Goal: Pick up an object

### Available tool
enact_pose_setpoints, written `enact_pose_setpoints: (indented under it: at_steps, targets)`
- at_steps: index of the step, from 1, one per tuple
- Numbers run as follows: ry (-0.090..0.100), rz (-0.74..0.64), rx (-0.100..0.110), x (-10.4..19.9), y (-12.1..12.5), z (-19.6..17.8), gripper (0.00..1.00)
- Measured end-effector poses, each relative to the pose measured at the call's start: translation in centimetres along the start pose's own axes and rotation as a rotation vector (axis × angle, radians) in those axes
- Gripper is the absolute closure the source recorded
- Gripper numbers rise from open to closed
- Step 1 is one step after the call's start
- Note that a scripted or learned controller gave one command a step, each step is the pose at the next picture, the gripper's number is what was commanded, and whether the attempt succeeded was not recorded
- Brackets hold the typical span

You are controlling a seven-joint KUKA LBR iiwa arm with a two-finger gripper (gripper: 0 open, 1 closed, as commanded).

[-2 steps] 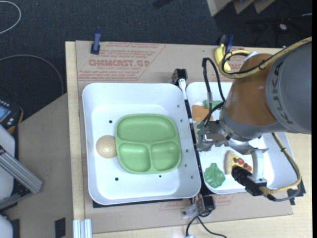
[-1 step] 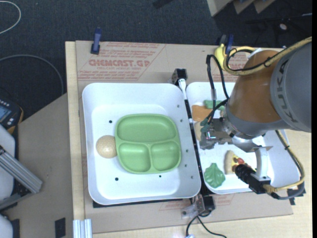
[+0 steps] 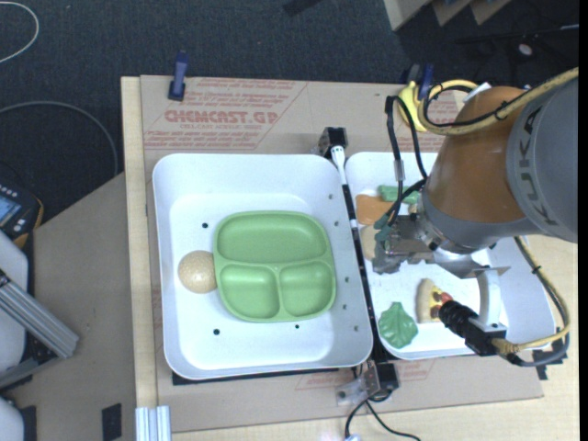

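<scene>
Tan bench (image 3: 230,108) with red printed lettering on its board carries two shallow white bins side by side. Right bin (image 3: 533,310) sits under the gripper (image 3: 390,246); left bin (image 3: 175,246) lies just left of it, rims touching.

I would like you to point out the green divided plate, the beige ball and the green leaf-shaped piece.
green divided plate (image 3: 274,265): camera view, on the ridge where its compartments meet.
beige ball (image 3: 196,271): camera view, on its rounded top.
green leaf-shaped piece (image 3: 397,324): camera view, on the middle of its upper face.
</scene>
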State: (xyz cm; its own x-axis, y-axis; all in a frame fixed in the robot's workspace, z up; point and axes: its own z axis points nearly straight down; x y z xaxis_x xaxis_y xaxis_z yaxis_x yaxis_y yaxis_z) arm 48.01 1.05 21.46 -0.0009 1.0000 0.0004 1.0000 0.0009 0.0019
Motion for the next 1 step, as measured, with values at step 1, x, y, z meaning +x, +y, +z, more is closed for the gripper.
enact_pose_setpoints:
  at_steps: [1]
  targets:
    - [0.003,-0.006,-0.013,3.53,0.10,-12.32,1.00]
